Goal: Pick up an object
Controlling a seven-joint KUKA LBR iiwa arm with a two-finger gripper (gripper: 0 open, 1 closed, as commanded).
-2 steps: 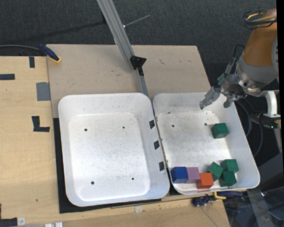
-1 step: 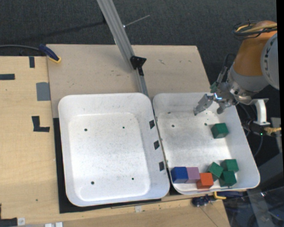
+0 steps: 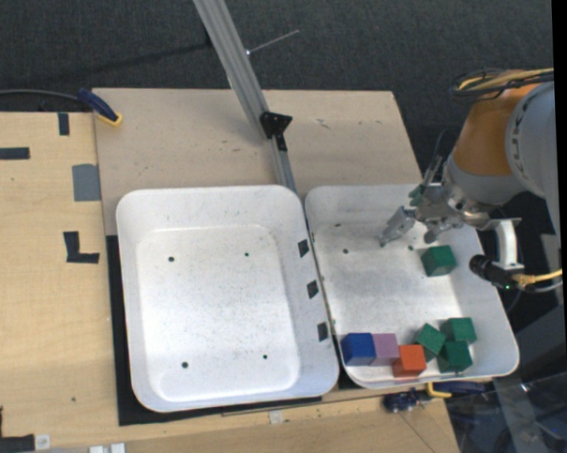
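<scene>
- Bench [image 3: 195,131]: light wood top; dark tape marks along its 9 o'clock side, a blue and yellow clamp [image 3: 100,105] at its 11 o'clock corner.
- Left bin [image 3: 138,218]: white, shallow, speckled, four small dark dots on its floor.
- Right bin [image 3: 360,264]: white, touching the left bin along a shared edge marked by small black clips. All blocks lie in this bin.
- Arm [image 3: 505,141]: grey with an orange band, entering from 3 o'clock, wrist above the bin's 2 o'clock corner.
- Metal rail [image 3: 239,68]: slants down from 12 o'clock and ends in a black bracket at the seam between the bins.
- Gripper [image 3: 413,230]: above the bin floor near the bin's 1 o'clock area. Two fingers [image 3: 394,229] spread apart, moderately wide, nothing between them.
- Lone green block [image 3: 438,260]: just at 4 o'clock of the gripper, near it but apart from the fingers, resting on the bin floor, well apart from the other blocks.
- Block cluster at the bin's 5 to 6 o'clock edge, pieces touching or nearly so:
  - blue block [image 3: 358,347], at the 9 o'clock end;
  - purple block [image 3: 385,346], just at 3 o'clock of the blue one;
  - orange block [image 3: 410,359], at 4 o'clock of the purple one;
  - three green blocks [image 3: 452,343] packed at the 3 o'clock end, by the bin's rounded corner.
</scene>
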